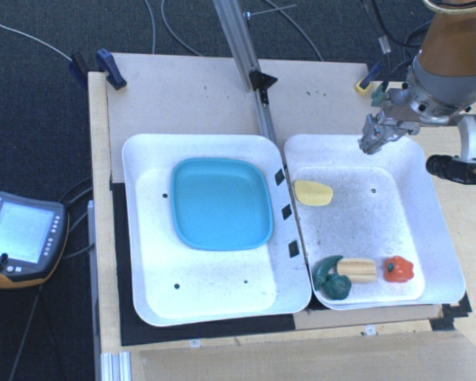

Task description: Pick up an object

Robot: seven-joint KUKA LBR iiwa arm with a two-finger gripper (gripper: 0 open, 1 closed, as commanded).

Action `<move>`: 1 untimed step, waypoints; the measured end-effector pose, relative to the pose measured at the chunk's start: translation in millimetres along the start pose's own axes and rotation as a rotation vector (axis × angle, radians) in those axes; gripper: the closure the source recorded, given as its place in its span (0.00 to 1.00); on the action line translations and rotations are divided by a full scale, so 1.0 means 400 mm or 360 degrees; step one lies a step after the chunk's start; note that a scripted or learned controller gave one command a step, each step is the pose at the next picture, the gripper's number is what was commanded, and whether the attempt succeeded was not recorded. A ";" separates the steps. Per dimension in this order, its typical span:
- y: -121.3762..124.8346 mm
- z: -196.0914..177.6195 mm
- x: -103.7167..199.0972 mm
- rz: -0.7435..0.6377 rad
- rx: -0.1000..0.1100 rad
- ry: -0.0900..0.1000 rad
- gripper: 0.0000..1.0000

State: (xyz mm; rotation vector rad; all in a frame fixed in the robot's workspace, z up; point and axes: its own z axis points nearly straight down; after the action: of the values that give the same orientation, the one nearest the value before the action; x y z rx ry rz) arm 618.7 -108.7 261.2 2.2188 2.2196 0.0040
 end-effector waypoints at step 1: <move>-0.029 -0.014 0.115 -0.0006 0.0004 0.0002 1.00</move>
State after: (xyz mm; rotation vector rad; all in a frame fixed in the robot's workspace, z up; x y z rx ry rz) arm 607.3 -62.6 266.8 2.2170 2.2255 0.0028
